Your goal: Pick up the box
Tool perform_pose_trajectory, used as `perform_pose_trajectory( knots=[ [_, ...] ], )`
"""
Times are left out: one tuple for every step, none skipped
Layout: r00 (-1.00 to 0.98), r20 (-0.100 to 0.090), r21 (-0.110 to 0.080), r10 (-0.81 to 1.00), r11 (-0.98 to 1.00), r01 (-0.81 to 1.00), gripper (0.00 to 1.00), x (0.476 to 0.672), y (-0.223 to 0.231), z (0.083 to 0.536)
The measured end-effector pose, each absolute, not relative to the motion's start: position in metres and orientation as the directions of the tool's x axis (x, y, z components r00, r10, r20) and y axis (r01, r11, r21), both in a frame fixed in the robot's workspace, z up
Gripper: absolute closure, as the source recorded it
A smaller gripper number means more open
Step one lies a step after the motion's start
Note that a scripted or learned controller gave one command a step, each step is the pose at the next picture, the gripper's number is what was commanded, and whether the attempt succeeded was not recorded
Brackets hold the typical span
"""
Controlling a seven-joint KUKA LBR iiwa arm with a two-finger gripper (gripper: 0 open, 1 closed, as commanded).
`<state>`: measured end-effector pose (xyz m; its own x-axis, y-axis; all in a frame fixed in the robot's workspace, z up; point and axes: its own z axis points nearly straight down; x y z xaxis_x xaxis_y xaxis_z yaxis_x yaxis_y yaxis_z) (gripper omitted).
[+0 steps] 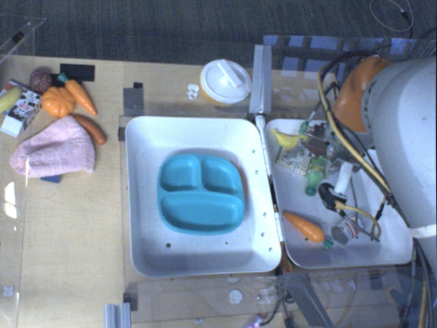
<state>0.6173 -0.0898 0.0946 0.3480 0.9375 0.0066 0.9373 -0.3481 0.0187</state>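
The box (295,161), small and flat with a speckled print, lies at the far left of the right bin (382,255), just below a yellow banana (287,139). The grey arm with its orange band (355,98) reaches in from the right and covers much of that bin. My gripper (322,149) hangs over the bin's upper middle, right beside the box's right edge, amid dark cables. Whether it touches the box is unclear.
In the right bin lie a green object (314,178), an orange carrot (304,227) and a small can (342,233). The left bin (143,251) holds a blue divided plate (201,192). A white lid (226,80), a pink cloth (54,150) and toy food (58,101) lie outside.
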Motion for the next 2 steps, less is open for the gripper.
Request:
perform_pose_trajectory(
  knots=[
    [0.34, 0.002, 0.029, 0.94, -0.34, 0.94, 1.0, 0.62, -0.092, 0.109],
    [0.424, -0.009, -0.022, 0.906, -0.424, 0.905, 1.0, 0.666, -0.092, 0.1]
  ],
)
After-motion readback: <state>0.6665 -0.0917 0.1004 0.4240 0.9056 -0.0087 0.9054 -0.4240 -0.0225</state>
